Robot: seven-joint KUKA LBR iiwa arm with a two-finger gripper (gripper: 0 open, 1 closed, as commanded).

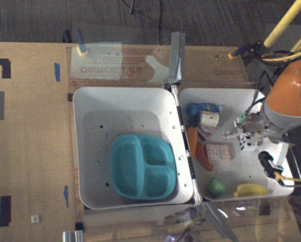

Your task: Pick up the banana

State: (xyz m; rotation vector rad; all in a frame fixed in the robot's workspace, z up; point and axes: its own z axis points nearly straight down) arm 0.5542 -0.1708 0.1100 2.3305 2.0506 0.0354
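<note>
Claw (247,135) hovering over right bin (231,97), near its right wall; whether it is open or closed, cannot tell. Banana (251,189) lies at the bin's near edge, well apart from claw, beside a green ball (216,187).

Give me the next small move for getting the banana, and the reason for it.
Probably shift the gripper toward the near edge of the right bin and lower it over the banana. The gripper sits above the bin's middle, apart from the banana, which lies by the near wall with the green ball just beside it, so come down over the banana's middle, away from the ball.
</note>
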